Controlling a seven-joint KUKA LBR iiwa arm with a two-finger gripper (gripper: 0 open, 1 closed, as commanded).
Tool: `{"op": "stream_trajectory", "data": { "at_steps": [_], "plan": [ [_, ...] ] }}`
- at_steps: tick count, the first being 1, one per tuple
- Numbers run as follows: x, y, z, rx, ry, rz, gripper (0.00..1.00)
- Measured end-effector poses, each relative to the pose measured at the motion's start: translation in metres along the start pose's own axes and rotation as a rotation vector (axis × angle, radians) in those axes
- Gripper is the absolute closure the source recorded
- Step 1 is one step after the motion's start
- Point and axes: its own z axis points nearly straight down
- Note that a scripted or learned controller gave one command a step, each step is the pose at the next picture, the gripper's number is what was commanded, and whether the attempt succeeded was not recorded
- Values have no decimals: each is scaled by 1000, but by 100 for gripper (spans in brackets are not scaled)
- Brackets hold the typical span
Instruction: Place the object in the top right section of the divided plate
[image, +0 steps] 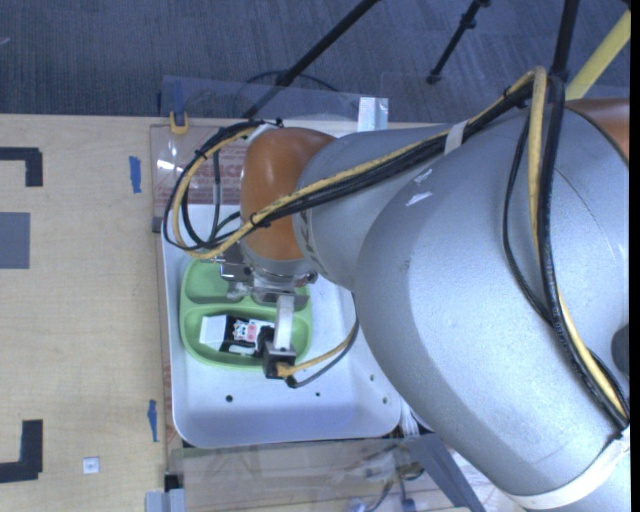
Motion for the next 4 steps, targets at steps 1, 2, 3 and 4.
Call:
{"op": "stream_trajectory", "data": {
  "at_steps": [1, 2, 3, 4],
  "plan": [
    [-1, -31, -1, 1, 2, 267, 100],
    [7, 35, 6, 34, -24, 774, 100],
    [6, 29, 14, 53, -39, 775, 0],
    [6, 56, 19, 94, -59, 487, 0]
  ]
}}
